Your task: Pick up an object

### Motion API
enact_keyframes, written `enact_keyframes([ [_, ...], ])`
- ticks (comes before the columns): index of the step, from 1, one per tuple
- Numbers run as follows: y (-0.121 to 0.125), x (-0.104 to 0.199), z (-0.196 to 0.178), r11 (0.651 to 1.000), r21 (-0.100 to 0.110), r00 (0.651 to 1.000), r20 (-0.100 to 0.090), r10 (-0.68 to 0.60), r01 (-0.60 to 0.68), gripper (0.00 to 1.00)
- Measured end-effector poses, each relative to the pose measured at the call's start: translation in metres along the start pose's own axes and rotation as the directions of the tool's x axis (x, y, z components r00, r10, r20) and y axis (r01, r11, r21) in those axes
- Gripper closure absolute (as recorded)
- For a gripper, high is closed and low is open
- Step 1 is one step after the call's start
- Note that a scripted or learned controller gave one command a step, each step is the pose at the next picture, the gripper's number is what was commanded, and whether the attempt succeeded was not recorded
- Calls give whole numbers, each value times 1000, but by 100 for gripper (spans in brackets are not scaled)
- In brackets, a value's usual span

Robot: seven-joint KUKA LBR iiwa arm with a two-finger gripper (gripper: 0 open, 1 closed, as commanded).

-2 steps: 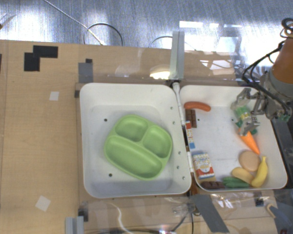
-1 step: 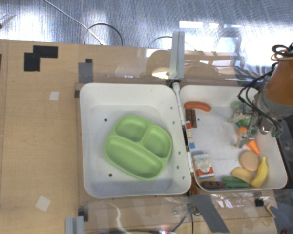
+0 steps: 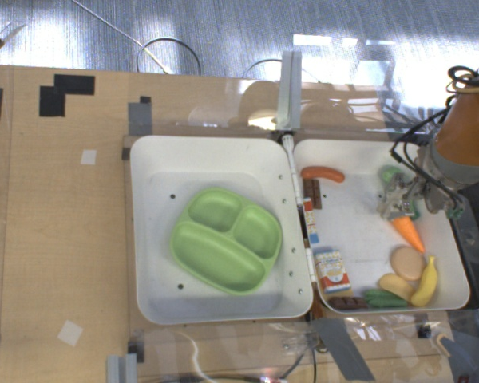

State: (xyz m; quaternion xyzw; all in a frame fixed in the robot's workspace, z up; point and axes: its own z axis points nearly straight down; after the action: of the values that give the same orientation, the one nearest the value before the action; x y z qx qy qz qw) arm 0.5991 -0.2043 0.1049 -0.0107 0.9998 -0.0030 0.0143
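White plastic, right bin (image 3: 359, 214): a shallow tray on the camera view's right, holding all the loose toy food.
Near edge of right bin: a dark brown bar (image 3: 345, 302) and a green pod (image 3: 387, 298) lie along the front wall.
Carton: a small printed box (image 3: 332, 270) stands just behind the brown bar, close to the wall shared with the other bin.
Front right corner: a yellow banana (image 3: 425, 284), a pale yellow piece (image 3: 393, 284) and a tan egg-shaped piece (image 3: 407, 262) cluster together, touching or nearly so.
Carrot: an orange carrot (image 3: 409, 233) lies in the middle right of the bin, long axis slanting from upper left to lower right, its upper end just beside the gripper.
Gripper (image 3: 397, 202): low in the bin's right half, just above and left of the carrot; whether the fingers are apart or together I cannot tell, and nothing is visibly clamped.
Key relation: the carrot is judged the likeliest target; it lies toward the near right of the tool, so a short shift that way, with the fingers set across the slant, looks needed.
Far items: a red sausage (image 3: 323, 174) near the back wall; a green piece (image 3: 391, 174) beside the wrist.
Left bin (image 3: 156, 214): holds a green divided plate (image 3: 226, 240).
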Motion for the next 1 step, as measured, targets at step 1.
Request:
enact_keyframes([
  [1,0,0,1,1000,0,1000,-1,0,0,0],
])
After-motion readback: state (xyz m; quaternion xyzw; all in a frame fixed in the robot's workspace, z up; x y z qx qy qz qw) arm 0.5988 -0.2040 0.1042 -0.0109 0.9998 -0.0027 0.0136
